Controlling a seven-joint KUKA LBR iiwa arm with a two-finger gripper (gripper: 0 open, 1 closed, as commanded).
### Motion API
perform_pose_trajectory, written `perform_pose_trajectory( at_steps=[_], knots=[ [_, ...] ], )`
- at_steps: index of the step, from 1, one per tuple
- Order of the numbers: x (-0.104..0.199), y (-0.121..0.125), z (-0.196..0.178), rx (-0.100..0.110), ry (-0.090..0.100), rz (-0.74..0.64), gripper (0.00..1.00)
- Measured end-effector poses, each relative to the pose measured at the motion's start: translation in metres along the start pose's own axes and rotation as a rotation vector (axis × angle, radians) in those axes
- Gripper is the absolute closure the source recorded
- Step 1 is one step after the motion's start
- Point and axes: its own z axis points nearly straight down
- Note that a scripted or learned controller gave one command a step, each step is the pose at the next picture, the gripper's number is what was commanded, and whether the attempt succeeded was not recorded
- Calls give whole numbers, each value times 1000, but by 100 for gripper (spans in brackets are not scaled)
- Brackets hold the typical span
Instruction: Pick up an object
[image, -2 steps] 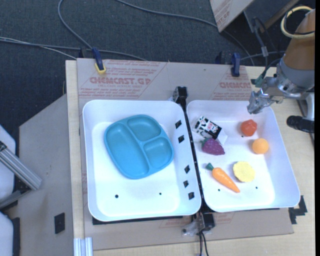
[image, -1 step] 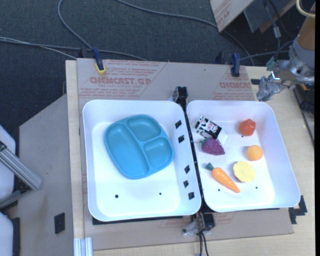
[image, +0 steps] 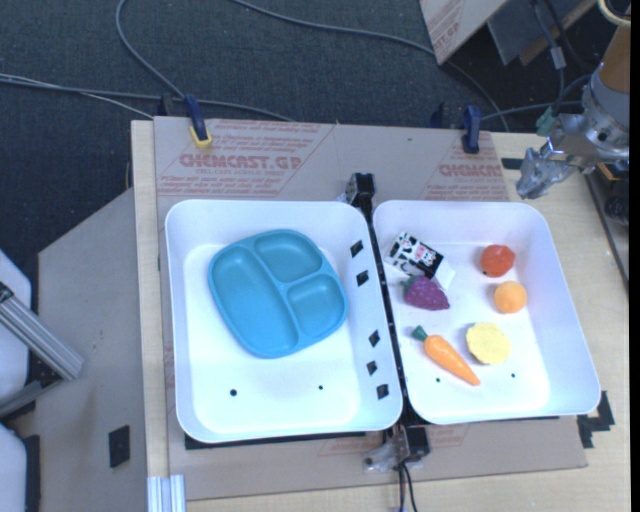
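STEP: pre-approach | gripper (image: 535, 175): finger state cannot be determined, nothing held | NEXT: descend toward tomato (image: 497, 260), nearest below-left

We see glossy smooth white plastic bins (image: 190, 330), a matt blue plastic plate (image: 277, 292) in the left one, a matt brown board-topped table (image: 250, 150) with clamps, dark rough carpet (image: 70, 140) beyond, and a shiny metal pincer (image: 538, 172).

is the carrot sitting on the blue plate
No, the carrot lies in the right bin near its front, while the blue divided plate sits in the left bin.
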Motion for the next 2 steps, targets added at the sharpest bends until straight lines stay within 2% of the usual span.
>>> perform_pose_trajectory(
  at_steps=[1,2],
  knots=[
    [55,9,17,6,3,-4,100],
    [110,12,13,5,3,-4,100]
  ],
)
